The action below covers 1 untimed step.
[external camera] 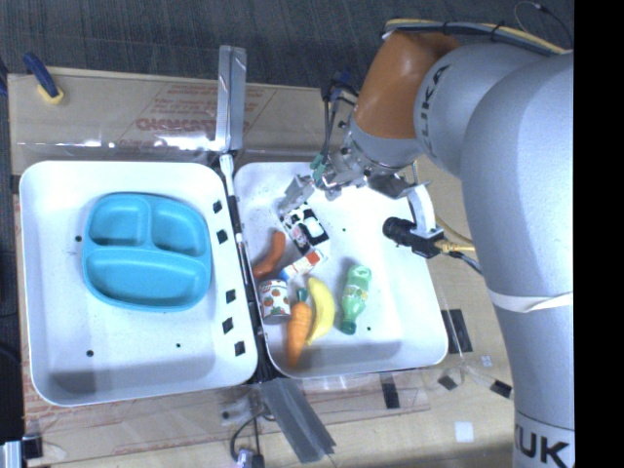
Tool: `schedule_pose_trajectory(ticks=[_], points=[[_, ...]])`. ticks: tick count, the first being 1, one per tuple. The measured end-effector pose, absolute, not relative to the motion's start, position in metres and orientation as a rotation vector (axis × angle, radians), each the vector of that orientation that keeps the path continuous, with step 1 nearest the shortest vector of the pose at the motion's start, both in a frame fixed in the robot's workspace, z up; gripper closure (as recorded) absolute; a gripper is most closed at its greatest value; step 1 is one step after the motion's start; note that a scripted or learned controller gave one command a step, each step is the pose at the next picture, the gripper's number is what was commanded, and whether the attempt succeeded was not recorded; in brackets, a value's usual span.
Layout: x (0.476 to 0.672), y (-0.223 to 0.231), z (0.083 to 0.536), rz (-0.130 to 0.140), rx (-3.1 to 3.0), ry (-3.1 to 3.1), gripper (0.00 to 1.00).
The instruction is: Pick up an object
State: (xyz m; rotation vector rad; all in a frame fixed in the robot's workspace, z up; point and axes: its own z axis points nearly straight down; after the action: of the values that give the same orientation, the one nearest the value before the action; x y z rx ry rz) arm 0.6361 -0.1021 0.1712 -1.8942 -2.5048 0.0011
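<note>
A robotics lab: KUKA arm (487, 115) over two white bins (39, 291).

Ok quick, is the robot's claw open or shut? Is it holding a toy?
Gripper: over the right bin, above the toys; cannot be told whether open, closed or holding anything.

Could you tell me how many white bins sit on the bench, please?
2: the left bin holds a blue tray; the right bin holds the toy food.

The big grey arm (507, 164) bends in over the right bin (419, 344). Its gripper (297, 198) points down near the bin's top-left corner.
</note>
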Motion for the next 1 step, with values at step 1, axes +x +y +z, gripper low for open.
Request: schedule_pose_trajectory(ticks=[1], points=[[0.6058,-0.1267,0.0983,-0.006,-1.834,-2.561,0.00]])
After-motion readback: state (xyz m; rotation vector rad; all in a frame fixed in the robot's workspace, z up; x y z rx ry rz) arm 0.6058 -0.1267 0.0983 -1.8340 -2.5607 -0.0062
